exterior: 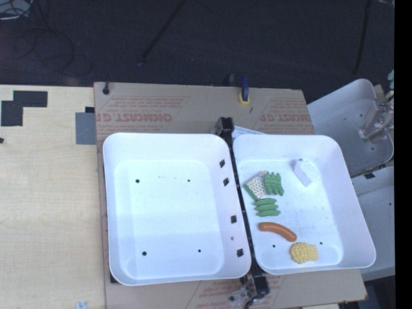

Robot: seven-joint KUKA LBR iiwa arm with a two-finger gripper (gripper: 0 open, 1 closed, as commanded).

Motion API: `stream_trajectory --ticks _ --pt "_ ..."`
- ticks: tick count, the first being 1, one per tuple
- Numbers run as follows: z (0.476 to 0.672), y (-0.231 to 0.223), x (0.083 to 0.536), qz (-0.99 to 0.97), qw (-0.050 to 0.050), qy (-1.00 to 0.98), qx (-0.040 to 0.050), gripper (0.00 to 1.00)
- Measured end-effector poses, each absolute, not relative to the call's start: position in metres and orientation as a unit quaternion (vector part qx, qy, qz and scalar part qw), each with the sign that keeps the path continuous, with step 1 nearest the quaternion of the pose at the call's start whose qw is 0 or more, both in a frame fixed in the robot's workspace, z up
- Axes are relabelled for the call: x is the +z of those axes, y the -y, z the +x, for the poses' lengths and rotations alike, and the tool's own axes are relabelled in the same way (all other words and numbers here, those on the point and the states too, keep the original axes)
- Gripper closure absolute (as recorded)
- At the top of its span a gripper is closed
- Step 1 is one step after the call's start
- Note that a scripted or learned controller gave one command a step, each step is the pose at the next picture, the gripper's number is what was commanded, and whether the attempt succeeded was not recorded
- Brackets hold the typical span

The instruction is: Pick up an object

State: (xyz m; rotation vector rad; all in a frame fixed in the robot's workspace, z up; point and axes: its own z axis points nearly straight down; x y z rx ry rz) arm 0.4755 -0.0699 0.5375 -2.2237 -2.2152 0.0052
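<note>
Right bin (pixel 325 201) holds all items. Sausage (pixel 277 230) lies near its middle. Corn cob (pixel 304 253) just below-right of sausage; pea pods (pixel 266 206) just above it; a second pod cluster (pixel 273 183) and gridded piece (pixel 256 186) higher; white block (pixel 303 172) farthest up-right. Gripper (pixel 376 122) well up-right of sausage, outside the bin; blurred, cannot tell its opening. Left bin (pixel 167 205) left of sausage.

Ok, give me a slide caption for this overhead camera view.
Right bin holds toy corn, sausage, pea pods and a white block.
</note>
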Motion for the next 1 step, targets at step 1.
stream_trajectory --ticks 1 --pt "0.5012 0.0332 0.5371 -0.706 0.001 0.708 0.0009 1.0"
